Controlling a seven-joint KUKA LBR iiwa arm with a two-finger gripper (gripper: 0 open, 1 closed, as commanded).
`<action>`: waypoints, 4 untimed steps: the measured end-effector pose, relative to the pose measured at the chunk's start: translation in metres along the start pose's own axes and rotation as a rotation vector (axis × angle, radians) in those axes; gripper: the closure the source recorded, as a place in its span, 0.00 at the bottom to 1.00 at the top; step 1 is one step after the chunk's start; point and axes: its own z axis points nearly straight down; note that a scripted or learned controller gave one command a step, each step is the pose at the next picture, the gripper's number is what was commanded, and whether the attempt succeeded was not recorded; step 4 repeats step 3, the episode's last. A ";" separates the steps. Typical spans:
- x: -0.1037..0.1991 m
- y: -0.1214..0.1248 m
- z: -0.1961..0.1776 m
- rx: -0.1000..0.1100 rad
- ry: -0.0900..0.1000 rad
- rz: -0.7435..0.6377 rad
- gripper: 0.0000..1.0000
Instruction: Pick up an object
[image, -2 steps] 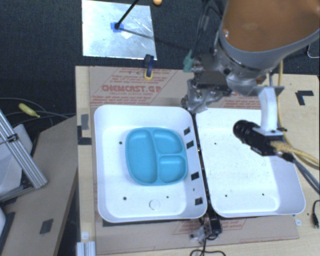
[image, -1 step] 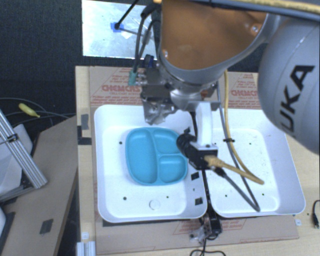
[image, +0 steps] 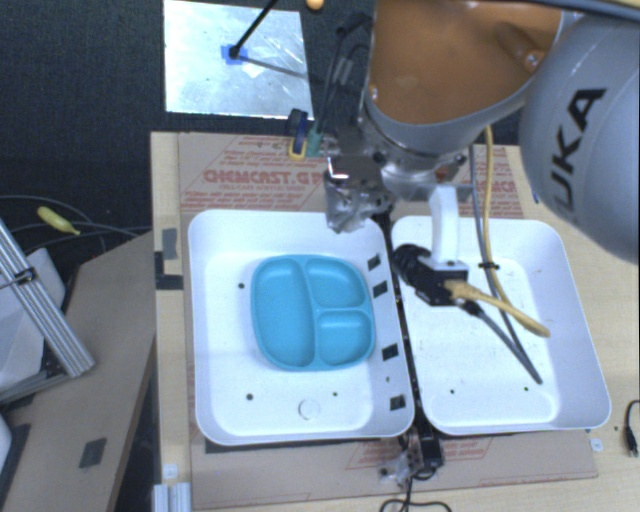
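A light blue divided plate (image: 308, 310) lies flat in the middle of the left white bin (image: 222, 400). In the right bin (image: 570, 380) a thin tan stick (image: 505, 308) slants down to the right, and a dark thin rod (image: 515, 352) runs alongside it. My gripper (image: 350, 208) hangs over the far edge of the left bin, close to the divider between the bins. It is beyond the plate's far right corner and apart from it. Nothing shows between its tips.
The arm's large grey and orange body (image: 470, 70) covers the top right of the view. The bins sit on a cardboard sheet (image: 250, 175). Black clips (image: 380, 290) line the divider. A metal frame (image: 40, 310) stands at the left.
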 end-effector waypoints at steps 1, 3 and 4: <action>-0.003 0.011 -0.113 -0.015 0.007 -0.008 1.00; 0.027 -0.043 -0.094 0.000 0.004 -0.014 1.00; 0.027 -0.043 -0.094 0.000 0.004 -0.014 1.00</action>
